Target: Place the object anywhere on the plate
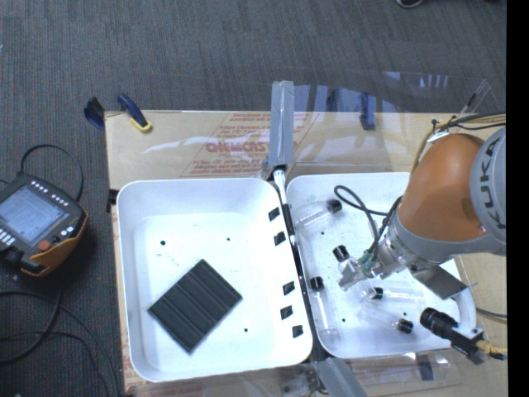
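A dark ribbed square plate (196, 304) lies flat in the left bin (140, 213), toward its front. In the right bin (310, 190) lie several clear vials with black caps: one at the back left (321, 212), one in the middle (340, 253), one by the left wall (316, 283), and two nearer the front (376, 293) (402, 325). My gripper (357, 273) hangs low over the middle of the right bin, right beside the middle vials. The grey and orange arm (446, 193) covers the bin's right part.
A row of small black clips (285, 263) runs along the divide between the two bins. A black cable (355, 201) loops over the right bin's back. A teach pendant (37, 222) rests on the floor at the left.
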Motion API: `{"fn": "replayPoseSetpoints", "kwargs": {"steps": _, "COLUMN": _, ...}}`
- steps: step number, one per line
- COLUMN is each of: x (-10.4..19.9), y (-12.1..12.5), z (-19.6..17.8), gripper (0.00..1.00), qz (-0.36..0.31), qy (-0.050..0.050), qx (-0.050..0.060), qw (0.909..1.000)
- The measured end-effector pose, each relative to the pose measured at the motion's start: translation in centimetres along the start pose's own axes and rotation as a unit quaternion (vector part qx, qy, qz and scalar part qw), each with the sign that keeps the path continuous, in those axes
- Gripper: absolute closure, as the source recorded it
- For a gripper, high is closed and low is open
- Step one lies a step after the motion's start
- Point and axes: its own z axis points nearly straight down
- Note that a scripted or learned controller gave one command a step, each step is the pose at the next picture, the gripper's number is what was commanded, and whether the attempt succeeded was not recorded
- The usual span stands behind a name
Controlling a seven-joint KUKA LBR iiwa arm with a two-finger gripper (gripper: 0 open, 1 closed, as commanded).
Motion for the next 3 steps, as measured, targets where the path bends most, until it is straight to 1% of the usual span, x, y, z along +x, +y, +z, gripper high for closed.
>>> {"fn": "replayPoseSetpoints", "kwargs": {"steps": 1, "x": 3.0, "y": 11.4, "z": 0.0, "gripper": 1.0, "qz": -0.087, "qy": 0.0, "qx": 0.001, "qw": 0.9962}}
{"fn": "replayPoseSetpoints", "kwargs": {"steps": 2, "x": 10.4, "y": 16.6, "z": 0.0, "gripper": 1.0, "qz": -0.131, "qy": 0.0, "qx": 0.001, "qw": 0.9914}}
{"fn": "replayPoseSetpoints", "kwargs": {"steps": 3, "x": 12.6, "y": 19.0, "z": -4.0, "gripper": 1.0, "qz": -0.377, "qy": -0.001, "qx": 0.0, "qw": 0.9263}}
